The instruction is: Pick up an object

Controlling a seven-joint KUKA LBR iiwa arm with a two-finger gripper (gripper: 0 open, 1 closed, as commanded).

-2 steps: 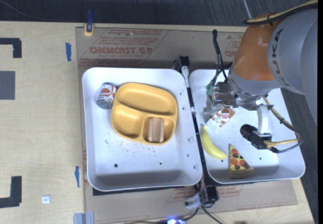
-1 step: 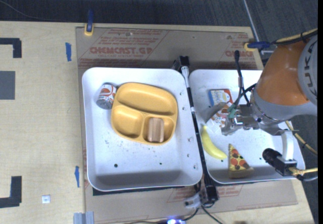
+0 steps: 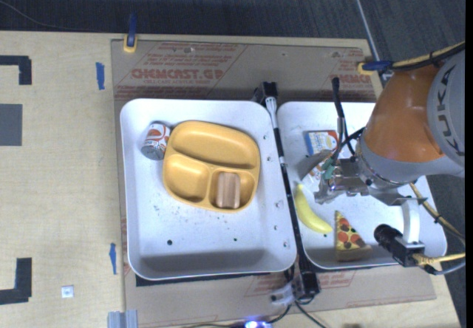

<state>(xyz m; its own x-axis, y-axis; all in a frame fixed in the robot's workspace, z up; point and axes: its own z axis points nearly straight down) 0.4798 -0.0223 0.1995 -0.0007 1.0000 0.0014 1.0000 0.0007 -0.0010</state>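
the grey two-finger gripper hangs low over the right shallow white bin, in its left half, below the arm's orange band; wiring and metal parts crowd the wrist, and it cannot be told how far the gripper is parted or whether anything sits in it. just left of and below the gripper lies a curved yellow banana, running along the bin's left side. below the gripper, a toy pizza slice with an orange crust and red dots lies near the bin's front wall, beside the banana's lower end. above the gripper, a small white and blue carton lies near the bin's back wall. the left shallow white bin holds a yellow plastic divided tray; a tan rounded block rests in the tray's lower right compartment. a small red and white can lies touching the tray's upper left edge.
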